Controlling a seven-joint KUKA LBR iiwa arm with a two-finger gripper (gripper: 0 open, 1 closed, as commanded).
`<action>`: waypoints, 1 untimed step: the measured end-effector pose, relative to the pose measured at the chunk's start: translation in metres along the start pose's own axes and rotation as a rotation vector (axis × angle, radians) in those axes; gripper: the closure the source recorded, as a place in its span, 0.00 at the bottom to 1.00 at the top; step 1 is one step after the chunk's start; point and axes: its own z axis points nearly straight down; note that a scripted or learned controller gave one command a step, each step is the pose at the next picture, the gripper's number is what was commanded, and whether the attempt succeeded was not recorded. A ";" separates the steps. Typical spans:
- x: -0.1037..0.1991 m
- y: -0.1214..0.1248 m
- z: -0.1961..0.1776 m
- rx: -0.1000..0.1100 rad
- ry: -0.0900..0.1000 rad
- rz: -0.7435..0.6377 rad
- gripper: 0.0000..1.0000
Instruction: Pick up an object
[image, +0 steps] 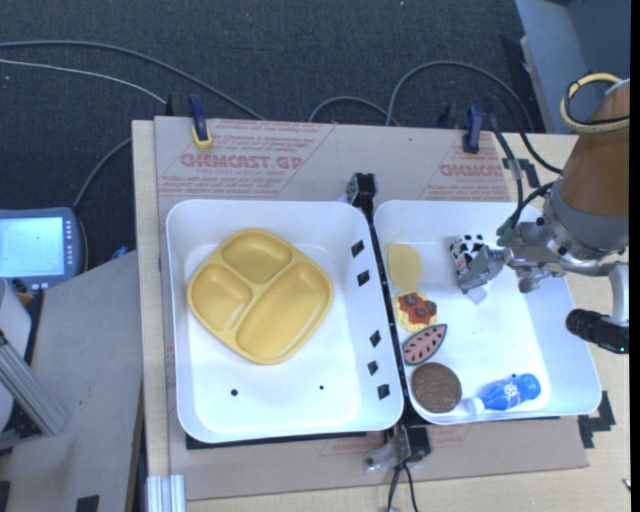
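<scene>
My gripper (498, 272) hangs over the upper middle of the right bin (560, 340), at the end of the grey arm with the orange band (598, 165). A black-and-white spotted toy (466, 249) lies just left of the gripper, touching or very near its left side. Further left a pale yellow disc (405, 265) lies by the divider. Below the disc come a red and yellow pizza toy (416, 309), a watermelon slice (424, 343) and a brown round cookie (436, 386). A blue bottle (508, 391) lies at the bin's front edge.
The left bin (200, 400) holds a yellow divided plate (261, 295). A black divider strip (378, 300) with clips runs between the bins. Blue clamps (200, 118) hold the cardboard at the back. A black part (598, 330) sticks in at the right bin's right rim.
</scene>
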 end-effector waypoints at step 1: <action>0.000 0.002 -0.006 -0.013 -0.002 -0.003 0.00</action>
